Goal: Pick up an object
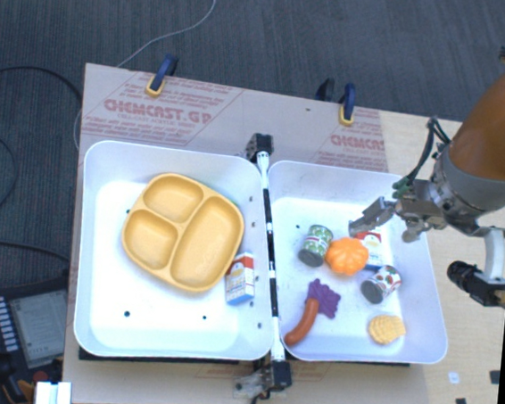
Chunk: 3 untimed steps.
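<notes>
Progress is nil so far: the gripper (387, 218) hangs with fingers spread and nothing between them, the orange pumpkin (347, 256) just below and left of it in the right bin (426, 345), ungrasped.

My arm's upper shell (500, 106) looks like smooth orange plastic with a soft sheen, and the wrist below it (475, 180) is grey, matt metal or plastic. The gripper (378, 221) looks like dull grey metal.

Both bins, left (97, 315) and right (416, 348), are glossy white plastic. The divided plate (182, 231) is smooth yellow plastic, slightly shiny. The toy pumpkin (347, 256) is glossy orange plastic, the sausage (301, 324) likewise smooth and shiny. The two small cans (316, 245) carry printed labels. The board under the bins (154, 115) is matt brown cardboard with red print. The floor (58, 6) is rough dark carpet.
</notes>
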Each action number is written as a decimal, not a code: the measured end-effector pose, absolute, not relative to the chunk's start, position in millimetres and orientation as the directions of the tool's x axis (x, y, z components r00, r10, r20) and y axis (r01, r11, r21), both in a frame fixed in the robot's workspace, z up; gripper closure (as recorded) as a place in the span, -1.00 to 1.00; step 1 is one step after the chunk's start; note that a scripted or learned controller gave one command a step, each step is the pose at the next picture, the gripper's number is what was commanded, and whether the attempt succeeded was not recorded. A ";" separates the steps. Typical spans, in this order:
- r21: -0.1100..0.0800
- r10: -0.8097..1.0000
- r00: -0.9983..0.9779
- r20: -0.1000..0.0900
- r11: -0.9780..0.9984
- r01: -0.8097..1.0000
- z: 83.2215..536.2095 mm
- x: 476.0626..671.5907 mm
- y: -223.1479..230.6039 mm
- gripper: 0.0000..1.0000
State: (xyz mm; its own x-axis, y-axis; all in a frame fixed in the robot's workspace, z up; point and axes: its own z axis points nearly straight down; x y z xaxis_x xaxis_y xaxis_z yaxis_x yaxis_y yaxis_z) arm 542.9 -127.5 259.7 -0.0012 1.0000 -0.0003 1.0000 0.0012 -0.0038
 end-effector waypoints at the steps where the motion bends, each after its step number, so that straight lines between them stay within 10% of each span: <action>1: -0.003 1.000 0.000 0.001 0.000 1.000 113.8 567.4 -125.7 -1.00; 2: -0.007 1.000 0.000 0.001 0.000 1.000 120.7 567.1 -125.6 1.00; 3: -0.003 1.000 -0.003 0.000 0.003 1.000 182.4 530.3 -18.1 1.00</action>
